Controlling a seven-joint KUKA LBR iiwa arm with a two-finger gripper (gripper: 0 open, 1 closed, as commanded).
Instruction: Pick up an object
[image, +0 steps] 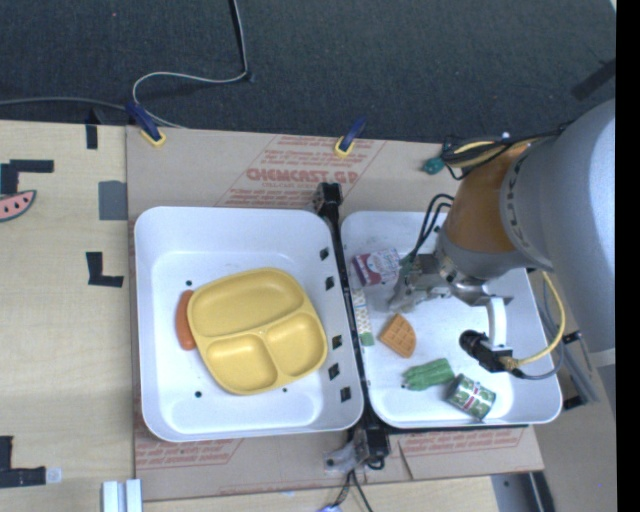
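The right bin (520, 400) holds an orange waffle-like piece (398, 335), a green toy (428, 375), a small can with a green label (470, 395), a dark red and white packet (375, 266) and a thin strip (361, 318) along its left wall. My gripper (408, 290) hangs low over the bin's upper middle, just above the orange piece and right of the packet. The grey arm with its orange band (480, 215) comes in from the right and covers the bin's upper right part.
The left bin (160, 300) holds a yellow divided tray (257, 328) with an orange object (184, 320) tucked at its left edge. A black divider (340, 290) runs between the bins. Cardboard lies under both, and yellow clips sit at its far edge.
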